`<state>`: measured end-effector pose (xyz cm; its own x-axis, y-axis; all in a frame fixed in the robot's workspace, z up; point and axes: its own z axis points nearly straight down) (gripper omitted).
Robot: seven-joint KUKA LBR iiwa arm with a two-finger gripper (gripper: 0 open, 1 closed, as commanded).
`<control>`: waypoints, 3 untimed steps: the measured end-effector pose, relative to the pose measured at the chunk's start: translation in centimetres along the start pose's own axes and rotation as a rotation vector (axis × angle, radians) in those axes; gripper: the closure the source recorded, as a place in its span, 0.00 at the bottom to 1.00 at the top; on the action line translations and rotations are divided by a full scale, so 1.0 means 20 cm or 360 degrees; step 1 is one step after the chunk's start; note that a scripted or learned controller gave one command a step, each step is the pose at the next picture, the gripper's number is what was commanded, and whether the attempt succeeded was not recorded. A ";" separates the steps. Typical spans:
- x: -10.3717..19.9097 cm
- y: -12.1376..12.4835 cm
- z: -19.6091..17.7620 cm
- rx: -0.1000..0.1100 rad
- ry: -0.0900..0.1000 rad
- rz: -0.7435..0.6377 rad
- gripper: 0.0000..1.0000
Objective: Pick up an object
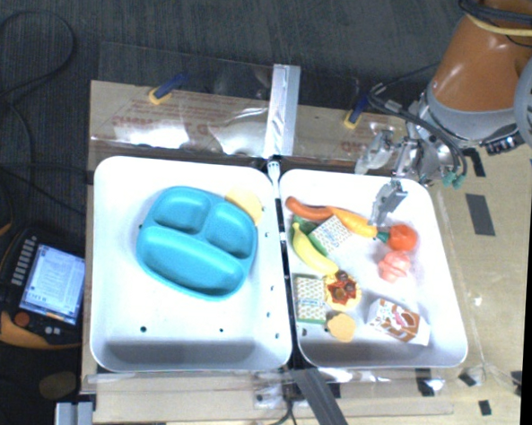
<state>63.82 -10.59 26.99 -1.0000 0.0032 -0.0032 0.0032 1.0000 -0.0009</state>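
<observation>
Two bins: far left of the claw, one blue tray; just below it, one banana, one tomato, two cartons. Claw's spread: cannot tell.

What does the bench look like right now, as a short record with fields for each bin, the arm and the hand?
left bin: blue divided tray, yellow piece at its far corner
right bin: banana, carrot, tomato, pink item, small cartons
arm: enters from the right
hand: over the right bin's far side, holding nothing visible
</observation>
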 end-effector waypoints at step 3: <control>0.23 -0.05 0.90 -0.0005 -0.0018 0.1175 0.00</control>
<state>59.32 -11.50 9.02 -0.7376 0.6751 -0.0124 0.6751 0.7377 0.0082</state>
